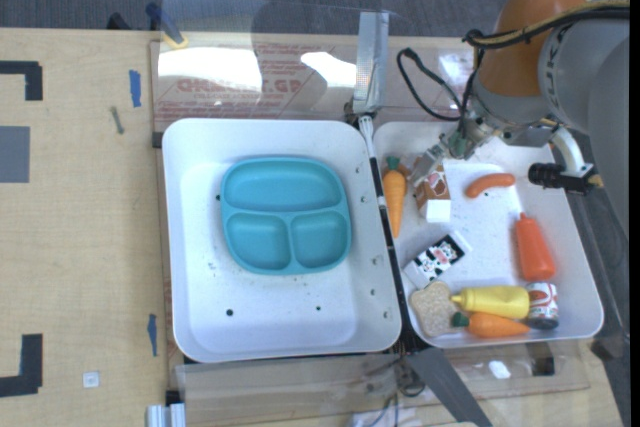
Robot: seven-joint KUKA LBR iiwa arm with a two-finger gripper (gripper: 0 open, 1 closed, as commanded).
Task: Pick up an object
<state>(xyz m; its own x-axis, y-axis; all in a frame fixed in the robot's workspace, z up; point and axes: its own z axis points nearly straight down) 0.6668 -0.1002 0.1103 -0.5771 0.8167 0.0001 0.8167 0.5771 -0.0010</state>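
Note:
The right bin (585, 300) holds several toy foods. A carrot (394, 198) lies by its left wall, with a brown and white piece (432, 185) and a white cube (437, 210) beside it. Further right lie a small sausage (489, 183) and an orange bottle (533, 248). A black and white patterned block (437, 258) lies mid-bin. Near the front are a bread slice (431, 307), a yellow bottle (492, 299) and a second carrot (497, 325). My gripper (442, 155) hangs at the bin's back left, just above the brown and white piece.
The left bin (190, 315) holds a teal divided plate (286, 214). A clear plastic sheet (260, 65) and an upright metal strip (368, 65) stand behind the bins. The grey arm (580, 65) and black cables (430, 85) cover the right bin's back right corner.

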